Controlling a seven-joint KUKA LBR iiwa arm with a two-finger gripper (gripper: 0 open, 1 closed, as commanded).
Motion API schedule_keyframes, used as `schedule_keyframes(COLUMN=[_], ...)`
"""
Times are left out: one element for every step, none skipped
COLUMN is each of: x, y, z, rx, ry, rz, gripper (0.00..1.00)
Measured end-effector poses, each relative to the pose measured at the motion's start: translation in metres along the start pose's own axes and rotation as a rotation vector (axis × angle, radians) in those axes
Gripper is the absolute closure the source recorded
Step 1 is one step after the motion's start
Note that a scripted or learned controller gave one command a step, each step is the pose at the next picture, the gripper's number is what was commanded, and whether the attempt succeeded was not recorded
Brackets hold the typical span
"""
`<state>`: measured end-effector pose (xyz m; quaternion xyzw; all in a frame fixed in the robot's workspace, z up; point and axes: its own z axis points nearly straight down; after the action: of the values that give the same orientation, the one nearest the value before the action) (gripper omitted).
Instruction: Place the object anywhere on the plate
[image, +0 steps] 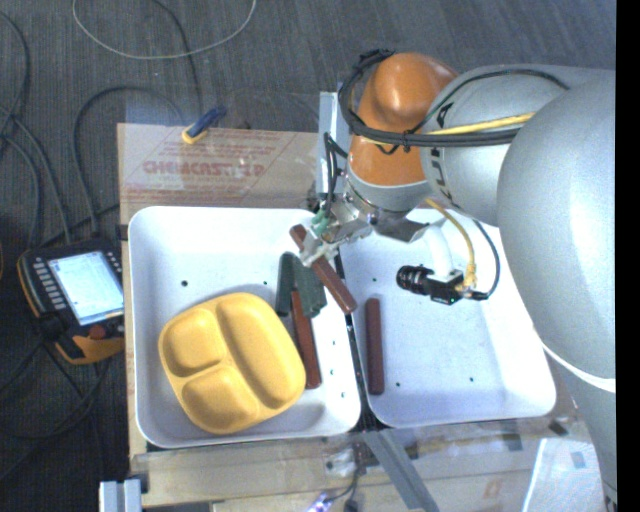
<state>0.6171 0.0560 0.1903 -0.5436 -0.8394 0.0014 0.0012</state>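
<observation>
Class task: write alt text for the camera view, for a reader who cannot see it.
A grey and orange robot arm's gripper hangs above the seam between two white bins. The left bin holds a yellow divided plate; brown sticks lie nearby.

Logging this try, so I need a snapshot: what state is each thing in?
yellow plate: in left bin, upright, compartments bare.
dark green piece: in left bin beside the plate.
brown stick: tilted, at the gripper, over the bins' shared edge.
second brown stick: flat in right bin.
</observation>
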Motion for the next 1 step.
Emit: schedule_keyframes(x=[0.074], y=[-0.0389], z=[0.0354], rx=[0.001], ry=[0.002], rz=[0.028], gripper=[1.0])
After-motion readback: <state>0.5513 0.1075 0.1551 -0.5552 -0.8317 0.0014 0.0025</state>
